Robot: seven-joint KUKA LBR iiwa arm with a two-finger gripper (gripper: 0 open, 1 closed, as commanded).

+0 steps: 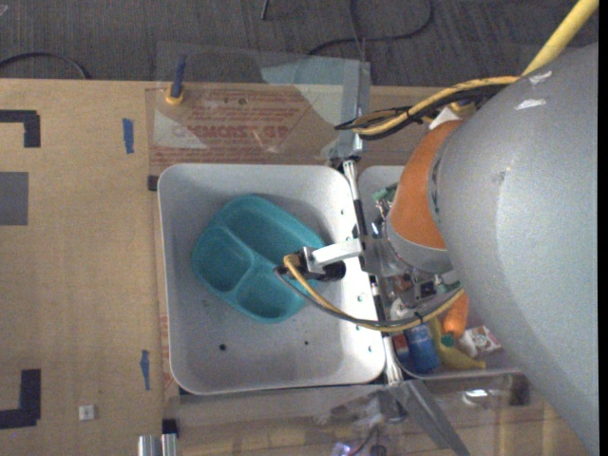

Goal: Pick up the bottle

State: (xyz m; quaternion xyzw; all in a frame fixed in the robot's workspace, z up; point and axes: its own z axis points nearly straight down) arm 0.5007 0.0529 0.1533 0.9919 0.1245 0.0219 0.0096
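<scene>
- The gripper (410, 297) hangs low over the divide between the two bins; whether its fingers are open or closed, I cannot tell.
- A blue bottle (418, 348) lies in the right bin (475, 373), just below the wrist, among small items.
- A teal tray (249, 255) rests in the left bin (190, 283) on the desk (76, 255), probably clutter.

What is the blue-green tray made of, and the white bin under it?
The teal tray looks like moulded plastic: one even colour, matte, with rounded compartments. The white bin also seems to be plastic, smooth with soft curved corners, though from here it could be coated metal.
</scene>
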